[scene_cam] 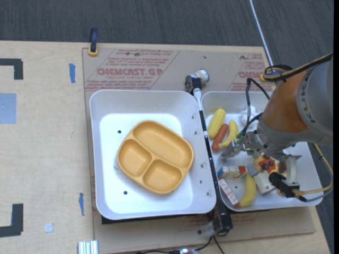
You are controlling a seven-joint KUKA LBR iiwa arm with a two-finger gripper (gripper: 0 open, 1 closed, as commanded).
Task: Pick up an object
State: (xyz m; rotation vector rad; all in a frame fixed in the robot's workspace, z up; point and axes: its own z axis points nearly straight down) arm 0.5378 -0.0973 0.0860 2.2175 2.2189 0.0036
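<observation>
1. Over the right-hand bin (312, 187), the grey arm (296, 107) with its orange band leans in from the right, its gripper (237, 146) low among the toy food — whether the gripper is apart or together cannot be told from this slanted overhead view.

2. Candidates for the pick lie crowded in that bin: a yellow corn cob (216, 121) near the top, a red sausage (220, 136) and a small banana (231, 133) just beside it, a second banana (248, 190) near the front rim, and a small red-and-white carton (233, 171) between them.

3. Nearest the gripper are the sausage and the small banana, so one of these looks the likely target — nothing is seen clamped yet.

4. Doing this step well probably means centring on a single item before closing; the pieces touch, and a squeeze across two could push both away.

5. Approaching across the narrow width of the chosen piece, not along its length, should give the surer hold.

6. Beside it, the left bin (106, 115) carries a yellow divided plate (154, 156), well apart from the work on the worktop (37, 142).
</observation>
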